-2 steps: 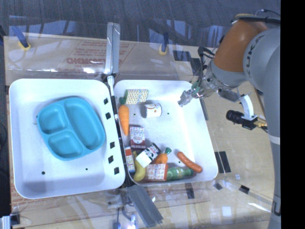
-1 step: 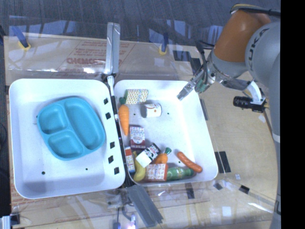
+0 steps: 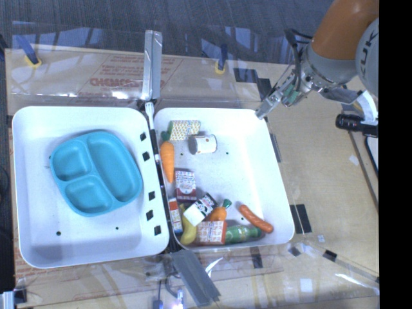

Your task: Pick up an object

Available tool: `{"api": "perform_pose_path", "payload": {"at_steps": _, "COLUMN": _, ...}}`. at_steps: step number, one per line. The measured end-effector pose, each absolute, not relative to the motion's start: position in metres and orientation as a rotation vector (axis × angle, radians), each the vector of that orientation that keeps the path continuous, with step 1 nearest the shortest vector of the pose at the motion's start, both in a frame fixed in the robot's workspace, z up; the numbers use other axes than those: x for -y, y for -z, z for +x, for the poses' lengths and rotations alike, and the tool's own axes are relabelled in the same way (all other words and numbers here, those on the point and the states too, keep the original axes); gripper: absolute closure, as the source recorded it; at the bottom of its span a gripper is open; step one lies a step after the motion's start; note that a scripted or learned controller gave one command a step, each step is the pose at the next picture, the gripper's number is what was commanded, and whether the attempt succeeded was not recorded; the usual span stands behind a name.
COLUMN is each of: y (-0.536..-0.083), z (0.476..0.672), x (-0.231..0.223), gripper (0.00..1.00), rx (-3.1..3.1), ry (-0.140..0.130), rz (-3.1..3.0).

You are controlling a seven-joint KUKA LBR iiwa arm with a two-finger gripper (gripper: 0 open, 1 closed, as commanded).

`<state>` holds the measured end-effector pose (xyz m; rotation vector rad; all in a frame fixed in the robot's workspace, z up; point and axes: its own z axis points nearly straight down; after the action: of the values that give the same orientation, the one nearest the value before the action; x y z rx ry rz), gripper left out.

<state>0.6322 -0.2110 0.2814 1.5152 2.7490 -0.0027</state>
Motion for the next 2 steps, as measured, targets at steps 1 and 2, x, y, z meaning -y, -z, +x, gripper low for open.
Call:
{"api": "perform_pose_path", "payload": {"at_steps": 1, "y": -0.258, "z": 0.564, "x": 0.128, "gripper": 1.00, "rx": -2.810, "ry": 0.002, "rz": 1.407}}
{"api": "perform_pose_path", "payload": {"at_steps": 2, "y": -0.224, "z": 0.520, "x": 0.194, "gripper": 1.00, "rx": -2.944, "ry": 0.002, "rz": 1.101}}
